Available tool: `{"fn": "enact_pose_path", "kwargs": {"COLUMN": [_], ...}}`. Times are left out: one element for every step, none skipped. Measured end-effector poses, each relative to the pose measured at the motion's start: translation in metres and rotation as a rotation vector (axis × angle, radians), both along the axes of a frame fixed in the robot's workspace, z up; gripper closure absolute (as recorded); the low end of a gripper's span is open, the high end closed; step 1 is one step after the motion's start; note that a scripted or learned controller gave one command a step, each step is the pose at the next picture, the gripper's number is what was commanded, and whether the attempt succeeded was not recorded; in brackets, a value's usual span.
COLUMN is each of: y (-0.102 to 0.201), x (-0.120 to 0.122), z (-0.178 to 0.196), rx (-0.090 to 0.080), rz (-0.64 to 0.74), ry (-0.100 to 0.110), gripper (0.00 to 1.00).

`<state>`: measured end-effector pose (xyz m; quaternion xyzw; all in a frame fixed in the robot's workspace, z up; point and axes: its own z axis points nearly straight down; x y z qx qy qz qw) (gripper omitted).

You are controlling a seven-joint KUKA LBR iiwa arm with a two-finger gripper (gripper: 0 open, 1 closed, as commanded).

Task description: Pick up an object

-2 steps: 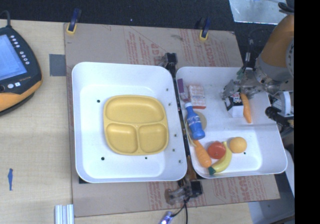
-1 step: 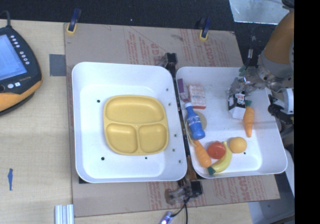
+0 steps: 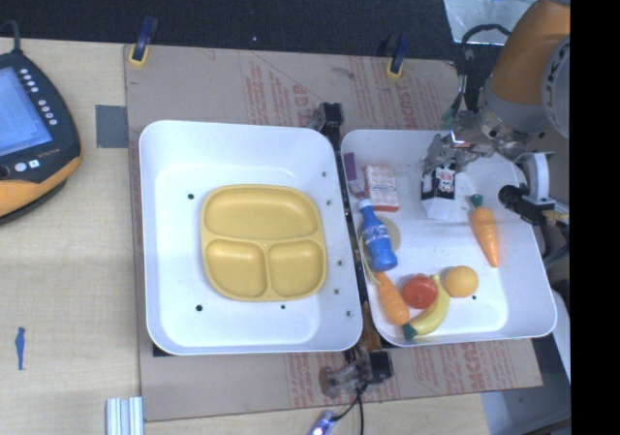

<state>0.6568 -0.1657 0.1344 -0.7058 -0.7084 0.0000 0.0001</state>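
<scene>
The gripper (image 3: 441,178) hung low over the right bin (image 3: 523,312), near a carrot (image 3: 484,234). Nothing looked lifted yet. Whether it held anything, I cannot tell.

Grey arm (image 3: 557,84) with an orange band — black-and-white end effector (image 3: 441,176), black cables

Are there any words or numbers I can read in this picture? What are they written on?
None can be read for sure.
Brown board under the bins: rows of red print, too blurred to read.
Small box in the right bin: a label, too small to read.
Blue bottle: no letters clear enough to read.
Handheld screen at the left: its display and buttons are too blurred to read.
</scene>
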Motion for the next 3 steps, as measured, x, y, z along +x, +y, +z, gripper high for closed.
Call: {"fn": "enact_pose_path", "kwargs": {"y": [-0.006,0.043,0.093], "x": [-0.036,-0.011,-0.057], "z": [0.03,0.046,0.084], "rx": [0.001,0.001,0.0], "rz": [-0.002,-0.001,0.001], "ry": [0.003,0.002,0.004], "gripper": [1.0,1.0,1.0]}}
